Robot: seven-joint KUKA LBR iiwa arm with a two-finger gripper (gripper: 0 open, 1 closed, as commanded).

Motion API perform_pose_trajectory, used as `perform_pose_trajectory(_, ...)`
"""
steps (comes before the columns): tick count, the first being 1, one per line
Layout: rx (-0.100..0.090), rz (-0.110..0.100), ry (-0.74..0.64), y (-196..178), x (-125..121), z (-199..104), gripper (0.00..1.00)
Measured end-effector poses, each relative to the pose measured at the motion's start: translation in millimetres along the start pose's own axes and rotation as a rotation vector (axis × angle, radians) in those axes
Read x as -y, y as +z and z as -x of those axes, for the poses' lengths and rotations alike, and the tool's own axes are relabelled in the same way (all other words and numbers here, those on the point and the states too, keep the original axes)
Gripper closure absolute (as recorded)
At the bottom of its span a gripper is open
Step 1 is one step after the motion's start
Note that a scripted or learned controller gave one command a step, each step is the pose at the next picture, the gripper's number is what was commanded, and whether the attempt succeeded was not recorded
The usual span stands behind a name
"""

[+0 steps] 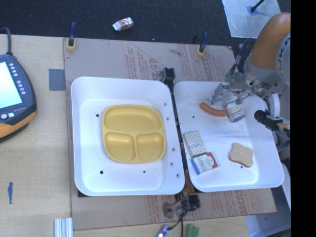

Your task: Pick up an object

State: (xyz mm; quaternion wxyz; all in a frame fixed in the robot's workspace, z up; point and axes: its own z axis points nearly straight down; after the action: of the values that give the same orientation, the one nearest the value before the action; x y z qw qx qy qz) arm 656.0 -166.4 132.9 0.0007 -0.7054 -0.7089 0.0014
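My gripper [227, 98] hangs over the back of the right bin [261, 181], reaching in from the right, with its fingers spread open. Just below the fingertips lie an orange-red sausage [213, 109] and a small grey can [235, 112]. The can sits by the right finger, but nothing is clearly gripped between the fingers. Farther toward the front of the same bin are a slice of toast [241, 154], a checkered green carton [194, 142] and a blue-and-white carton [205, 162].
The left bin [86, 177] holds a yellow divided plate [133, 133]. A handheld controller [12, 95] lies on the bench at the far left. A wrapped scrap [123, 24] lies on the dark floor behind the bench.
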Motion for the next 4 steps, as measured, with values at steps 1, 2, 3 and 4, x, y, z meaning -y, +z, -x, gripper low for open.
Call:
perform_pose_trajectory(1, 0.001, -0.002, 0.0, 42, 26, 27, 0.0)
perform_pose_trajectory(2, 0.002, 0.0, -0.002, 30, 25, 28, 1.0)
perform_pose_trajectory(3, 0.002, 0.0, -0.002, 30, 25, 28, 0.0)
perform_pose_trajectory(4, 0.0, -0.002, 0.001, 42, 88, 2, 0.0)
